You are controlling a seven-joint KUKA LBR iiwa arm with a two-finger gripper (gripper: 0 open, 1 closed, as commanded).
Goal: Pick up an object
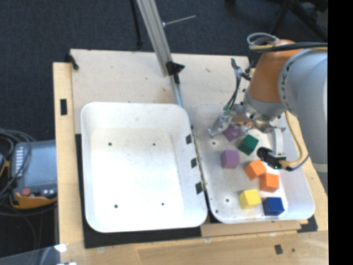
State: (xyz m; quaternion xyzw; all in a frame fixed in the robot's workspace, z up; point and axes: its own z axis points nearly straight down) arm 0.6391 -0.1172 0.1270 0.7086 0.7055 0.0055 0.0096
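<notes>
Several small blocks lie in the right white bin point(292, 214). A purple block point(230, 159) sits mid-bin, with a green block point(248, 144) to its upper right. Two orange blocks point(255, 169) point(269, 181) lie side by side. A yellow block point(249, 197) and a blue block point(273, 206) rest near the front rim. My gripper point(225, 126) is low in the bin's far part. A second purple block point(232, 132) sits right against the gripper, partly hidden by it. Whether it is held cannot be made out.
The left white bin point(138, 164) stands beside the right one, their rims touching. A slanted aluminium post point(157, 32) rises from the bench behind the bins. My arm's grey and orange wrist point(276, 81) covers the right bin's far right corner.
</notes>
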